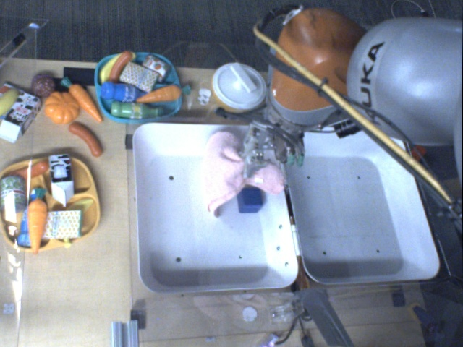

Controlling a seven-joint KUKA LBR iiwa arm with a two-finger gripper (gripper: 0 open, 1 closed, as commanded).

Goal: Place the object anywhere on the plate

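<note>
One arm (pixel 340 63) reaching over left bin (pixel 166 266), gripper (pixel 262 154) above pink plate (pixel 228 168), blue block (pixel 250 199) beside.

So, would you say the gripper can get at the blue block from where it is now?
Probably yes: the gripper hangs just above the blue block, which lies on the pink plate in the left bin, its top uncovered.

Overhead lighting even and fairly bright, washing the two shallow white plastic bins (pixel 217 266) to a bluish white with faint glare, casting a soft shadow beside the small blue cube (pixel 249 199), while the whole frame is slightly soft and grainy, the dark floor dimmer.
</note>
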